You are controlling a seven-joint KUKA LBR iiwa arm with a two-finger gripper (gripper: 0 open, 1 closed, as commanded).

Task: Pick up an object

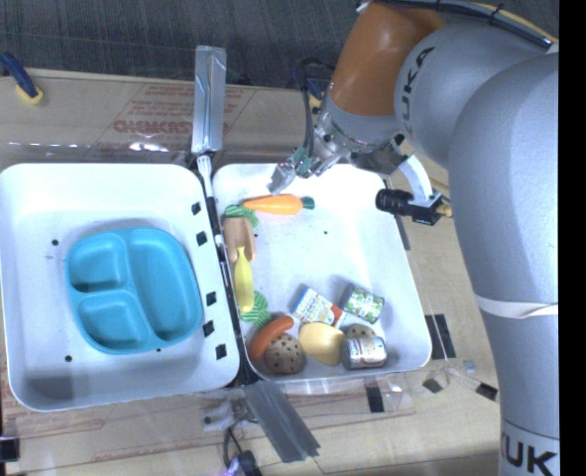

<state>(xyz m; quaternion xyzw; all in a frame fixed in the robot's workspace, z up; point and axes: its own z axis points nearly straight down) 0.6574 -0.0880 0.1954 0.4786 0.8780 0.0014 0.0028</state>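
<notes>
White bins: 2, side by side. Left bin (pixel 35 266) holds 1 blue tray (pixel 132 288), 3 compartments, with bare floor all round it. Right bin (pixel 372 256) has open floor at centre and along its right side; objs crowd the left wall and front edge.

Count, right bin:
- carrot (pixel 273 204): 1, near the back edge, lying crosswise.
- banana (pixel 243 284): 1, along the left wall.
- cartons (pixel 316 307): 2, side by side.
- can (pixel 365 349): 1, front right.
- lemon (pixel 320 342): 1, touching the can.

Gripper (pixel 285 175) sits over the back edge, just above and beside the carrot, apart from it. Finger state: can't tell. Nothing seen betw. the fingers.
</notes>
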